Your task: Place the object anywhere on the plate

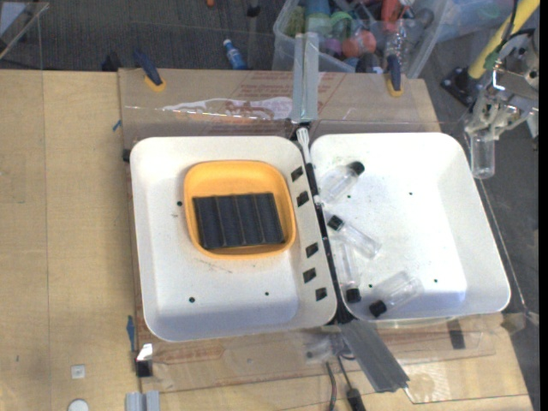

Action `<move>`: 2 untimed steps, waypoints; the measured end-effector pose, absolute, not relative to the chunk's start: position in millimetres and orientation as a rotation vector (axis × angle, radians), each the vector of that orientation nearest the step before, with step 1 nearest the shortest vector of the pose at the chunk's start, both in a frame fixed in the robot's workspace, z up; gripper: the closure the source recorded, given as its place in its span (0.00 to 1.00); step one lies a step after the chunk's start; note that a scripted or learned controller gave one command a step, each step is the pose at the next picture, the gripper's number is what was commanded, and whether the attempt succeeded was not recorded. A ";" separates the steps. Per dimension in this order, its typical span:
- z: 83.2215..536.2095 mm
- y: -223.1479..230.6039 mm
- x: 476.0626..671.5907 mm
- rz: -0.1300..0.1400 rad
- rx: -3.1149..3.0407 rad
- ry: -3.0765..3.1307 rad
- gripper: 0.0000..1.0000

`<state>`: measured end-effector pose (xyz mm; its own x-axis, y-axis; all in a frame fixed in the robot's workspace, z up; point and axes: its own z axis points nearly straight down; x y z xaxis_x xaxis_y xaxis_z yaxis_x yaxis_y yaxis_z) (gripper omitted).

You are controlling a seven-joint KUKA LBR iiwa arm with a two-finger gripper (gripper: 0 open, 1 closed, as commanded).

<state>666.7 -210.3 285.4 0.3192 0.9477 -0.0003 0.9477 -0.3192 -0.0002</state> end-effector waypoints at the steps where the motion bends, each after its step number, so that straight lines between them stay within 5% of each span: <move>1: 365.6 -208.6 668.2 -0.002 -2.306 -2.140 1.00; 2: 436.0 -215.9 668.0 -0.002 -1.973 -2.452 1.00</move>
